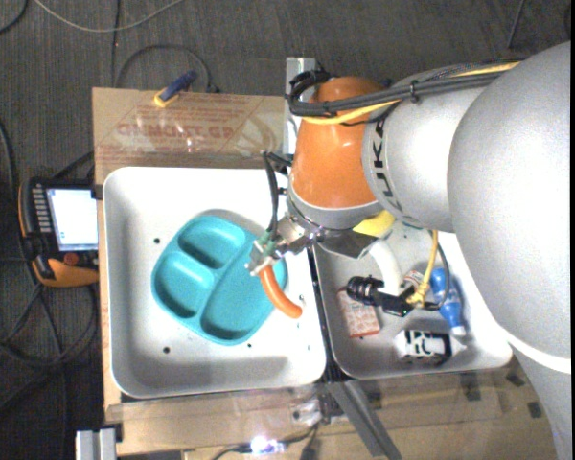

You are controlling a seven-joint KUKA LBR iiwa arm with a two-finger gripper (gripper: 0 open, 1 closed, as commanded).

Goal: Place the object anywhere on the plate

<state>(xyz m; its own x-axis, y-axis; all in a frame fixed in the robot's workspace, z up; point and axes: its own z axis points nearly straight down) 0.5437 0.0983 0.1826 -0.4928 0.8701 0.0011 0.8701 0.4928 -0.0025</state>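
Observation:
A teal plate (211, 278) with several compartments lies in the left bin (125, 353). My gripper (266, 254) hangs over the plate's right rim. It is shut on the upper end of a long orange carrot-like object (283, 296). The object slants down and to the right from the fingertips, across the plate's rim toward the wall between the bins. Whether its lower end touches the plate or the bin floor I cannot tell.
The right bin (489, 357) holds a reddish-brown block (361, 314), a blue object (448, 300), a black-and-white item (425, 345) and a yellow thing (375, 224) partly under the arm. A handheld screen device (62, 230) sits left of the bench.

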